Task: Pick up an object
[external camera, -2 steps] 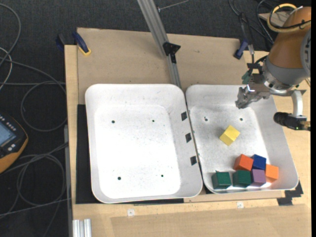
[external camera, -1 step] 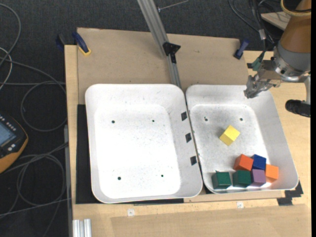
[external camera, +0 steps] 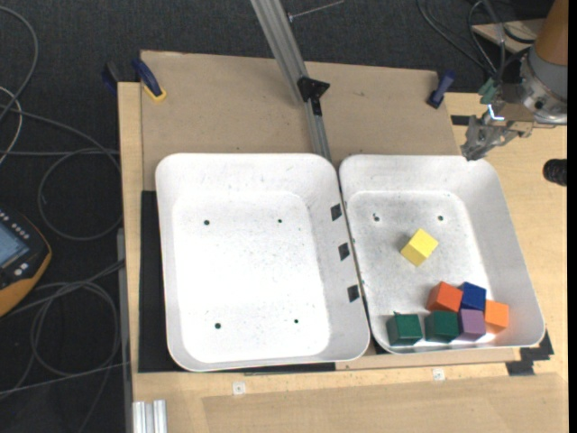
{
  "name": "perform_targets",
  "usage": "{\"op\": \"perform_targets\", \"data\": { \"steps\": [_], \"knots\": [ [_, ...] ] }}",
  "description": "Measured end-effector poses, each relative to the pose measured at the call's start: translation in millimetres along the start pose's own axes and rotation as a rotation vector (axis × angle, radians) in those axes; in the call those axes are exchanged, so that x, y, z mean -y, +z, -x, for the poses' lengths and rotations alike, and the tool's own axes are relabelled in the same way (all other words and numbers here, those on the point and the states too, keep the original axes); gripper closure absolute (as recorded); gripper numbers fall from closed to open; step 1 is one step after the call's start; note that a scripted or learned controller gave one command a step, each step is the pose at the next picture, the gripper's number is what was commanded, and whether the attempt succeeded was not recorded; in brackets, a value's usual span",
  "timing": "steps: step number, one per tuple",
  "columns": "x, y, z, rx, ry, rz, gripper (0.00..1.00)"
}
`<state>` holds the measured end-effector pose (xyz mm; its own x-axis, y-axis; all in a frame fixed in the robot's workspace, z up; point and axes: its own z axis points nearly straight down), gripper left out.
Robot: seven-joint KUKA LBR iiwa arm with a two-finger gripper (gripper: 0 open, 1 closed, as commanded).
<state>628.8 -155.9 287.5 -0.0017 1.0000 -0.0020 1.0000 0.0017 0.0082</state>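
Two shallow white bins are seen side by side on the wooden bench (external camera: 225, 106). Seven small blocks are counted, all in the right bin (external camera: 505, 233): one yellow, two orange, one blue, one purple, two green.

The yellow block (external camera: 419, 247) is placed alone near the middle of the right bin, tilted on its corner, well apart from the rest. The other six are bunched in the near right corner of that bin. An orange block (external camera: 444, 297) is touched on its right by the blue block (external camera: 473, 295). The purple block (external camera: 472, 322) is set just below the blue one, with the second orange block (external camera: 497, 315) touching it on the right. Two green blocks are lined along the near wall: one (external camera: 406, 328) to the left, one (external camera: 442, 326) just beside the purple.

The left bin (external camera: 176, 242) is marked by four dark dots on its floor and fine speckling.

The gripper (external camera: 475, 147) is held above the far right corner of the right bin, at its rim, well apart from every block. No block is seen between its fingers; whether they are spread or closed cannot be told.

Two blue clamps (external camera: 149, 78) (external camera: 441, 88) are fixed at the bench's far edge. A metal pole (external camera: 288, 57) is slanted over the bench toward the gap between bins.
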Motion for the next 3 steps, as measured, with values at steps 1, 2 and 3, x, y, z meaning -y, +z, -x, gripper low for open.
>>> {"op": "perform_targets", "data": {
  "steps": [1, 2, 3],
  "knots": [
    [7.5, 15.8, -52.3, -0.004, -0.003, -0.011, 1.0],
    [7.8, 25.2, -98.7, -0.004, -0.003, -0.011, 1.0],
    [20.2, 20.4, -148.3, -0.005, -0.004, -0.01, 1.0]
  ]
}}
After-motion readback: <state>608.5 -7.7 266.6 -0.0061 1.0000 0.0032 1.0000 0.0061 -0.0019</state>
